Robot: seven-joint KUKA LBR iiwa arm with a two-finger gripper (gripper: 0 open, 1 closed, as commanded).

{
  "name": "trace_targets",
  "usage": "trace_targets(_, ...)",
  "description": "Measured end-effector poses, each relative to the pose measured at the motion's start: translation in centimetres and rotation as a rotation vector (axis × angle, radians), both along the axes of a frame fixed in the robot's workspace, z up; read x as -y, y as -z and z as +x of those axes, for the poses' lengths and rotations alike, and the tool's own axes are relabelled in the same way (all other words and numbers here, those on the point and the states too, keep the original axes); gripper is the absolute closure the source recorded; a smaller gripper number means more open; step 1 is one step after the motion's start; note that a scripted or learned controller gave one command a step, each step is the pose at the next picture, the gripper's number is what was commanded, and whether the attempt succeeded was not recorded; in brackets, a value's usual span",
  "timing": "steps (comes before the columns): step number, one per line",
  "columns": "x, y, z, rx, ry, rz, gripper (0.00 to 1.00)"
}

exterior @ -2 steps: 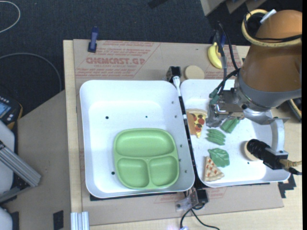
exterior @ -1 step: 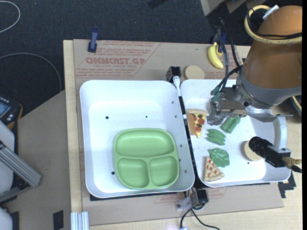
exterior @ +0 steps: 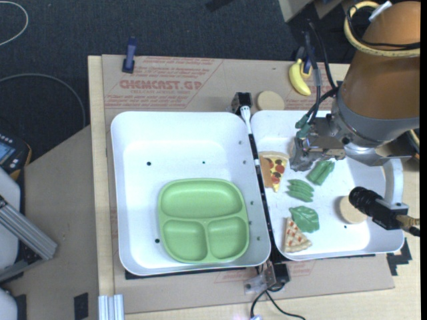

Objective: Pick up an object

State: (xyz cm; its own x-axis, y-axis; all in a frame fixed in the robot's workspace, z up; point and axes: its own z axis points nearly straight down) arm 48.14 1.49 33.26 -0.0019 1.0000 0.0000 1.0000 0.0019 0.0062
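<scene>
My gripper (exterior: 305,157) hangs low over the upper middle of the right bin (exterior: 373,242), under the orange-banded wrist. Just left of it lies a pizza slice toy (exterior: 273,170), and just right of it a green pea pod (exterior: 321,173). Below those sit a second green pod (exterior: 300,191), a dark green leaf (exterior: 305,218), another pizza slice (exterior: 295,237) and a tan round cookie (exterior: 347,211). I see nothing between the fingers.
The left bin (exterior: 133,145) holds a green divided plate (exterior: 202,219). On the bench behind the bins lie a banana (exterior: 300,77), a tan disc (exterior: 270,101) and a blue clip (exterior: 129,55). A black cylinder (exterior: 373,205) sticks out of the arm over the right bin.
</scene>
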Motion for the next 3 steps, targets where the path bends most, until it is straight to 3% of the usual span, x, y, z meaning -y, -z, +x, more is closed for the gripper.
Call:
trace_targets(1, -5.7, 0.9, -0.2, -0.009, -0.004, 0.001, 1.00)
trace_targets(2, -2.6, -5.8, -0.1, 0.002, 0.005, 0.000, 1.00)
trace_targets(3, -6.2, -1.2, -0.3, -0.013, -0.002, 0.000, 1.00)
